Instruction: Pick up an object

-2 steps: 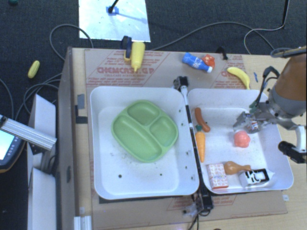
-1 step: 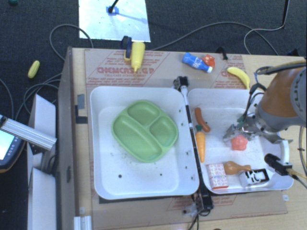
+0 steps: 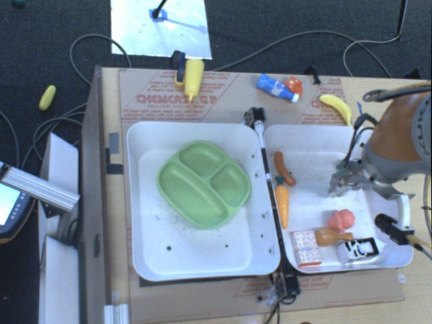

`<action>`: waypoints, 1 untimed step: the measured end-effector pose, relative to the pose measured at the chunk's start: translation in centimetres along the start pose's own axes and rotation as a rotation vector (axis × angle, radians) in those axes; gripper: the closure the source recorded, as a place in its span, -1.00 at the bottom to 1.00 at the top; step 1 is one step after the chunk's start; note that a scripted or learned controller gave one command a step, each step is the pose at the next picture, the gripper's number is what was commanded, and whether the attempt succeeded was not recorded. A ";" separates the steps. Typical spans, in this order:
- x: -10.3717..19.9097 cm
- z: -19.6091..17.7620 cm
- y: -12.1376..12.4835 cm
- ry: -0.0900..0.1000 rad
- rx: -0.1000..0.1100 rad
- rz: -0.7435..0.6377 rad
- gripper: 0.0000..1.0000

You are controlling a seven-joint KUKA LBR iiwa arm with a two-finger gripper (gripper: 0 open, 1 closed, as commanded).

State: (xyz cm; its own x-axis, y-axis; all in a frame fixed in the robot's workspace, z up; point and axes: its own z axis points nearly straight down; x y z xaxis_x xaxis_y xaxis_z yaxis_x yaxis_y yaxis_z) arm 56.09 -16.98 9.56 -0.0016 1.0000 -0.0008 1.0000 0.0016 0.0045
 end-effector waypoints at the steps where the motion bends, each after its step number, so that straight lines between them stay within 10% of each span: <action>1: 1.3 0.3 -6.2 0.001 0.004 0.000 1.00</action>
State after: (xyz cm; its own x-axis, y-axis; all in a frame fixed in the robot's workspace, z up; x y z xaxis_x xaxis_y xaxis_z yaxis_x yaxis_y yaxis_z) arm 49.87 -15.66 9.23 -0.0015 1.0000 -0.0001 1.0000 0.0015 0.0005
